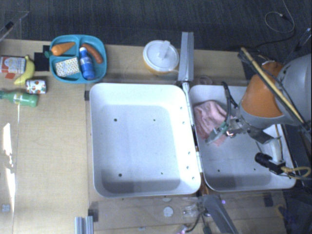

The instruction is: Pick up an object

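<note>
A crumpled pink cloth [208,116] lies in the upper left part of the right white bin [239,177], close to its left wall. My gripper [222,132] reaches in from the right and sits low over the cloth's lower right edge, touching or overlapping it. A small fold of pink shows just below the gripper. The grey arm with its orange band [261,99] hides the bin's upper right part.
The left white bin [141,179] lies beside the right one. Behind the bins stand a blue divided tray of toy food [78,57], a lidded yellow cup [161,56] and a metal post [185,57]. A banana, a can and a green bottle [19,98] sit far left.
</note>
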`<action>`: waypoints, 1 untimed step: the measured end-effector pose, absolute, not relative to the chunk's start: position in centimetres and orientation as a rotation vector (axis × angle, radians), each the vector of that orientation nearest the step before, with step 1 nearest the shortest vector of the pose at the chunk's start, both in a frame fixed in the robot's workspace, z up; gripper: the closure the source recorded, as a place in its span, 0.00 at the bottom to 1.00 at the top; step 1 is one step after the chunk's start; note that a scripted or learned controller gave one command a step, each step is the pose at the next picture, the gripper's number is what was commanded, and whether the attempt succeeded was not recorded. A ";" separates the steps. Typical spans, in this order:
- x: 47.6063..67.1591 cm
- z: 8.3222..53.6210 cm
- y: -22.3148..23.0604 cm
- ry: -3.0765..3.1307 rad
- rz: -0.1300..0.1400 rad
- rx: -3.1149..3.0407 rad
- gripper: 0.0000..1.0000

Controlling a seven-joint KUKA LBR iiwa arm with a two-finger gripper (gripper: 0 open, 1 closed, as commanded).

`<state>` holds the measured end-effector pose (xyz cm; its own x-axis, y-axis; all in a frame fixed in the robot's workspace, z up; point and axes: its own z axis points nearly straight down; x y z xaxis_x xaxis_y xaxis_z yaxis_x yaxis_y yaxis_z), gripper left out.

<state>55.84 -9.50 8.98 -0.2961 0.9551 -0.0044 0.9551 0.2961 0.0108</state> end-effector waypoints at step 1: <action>57.0 8.8 -16.7 2.430 0.008 1.971 0.00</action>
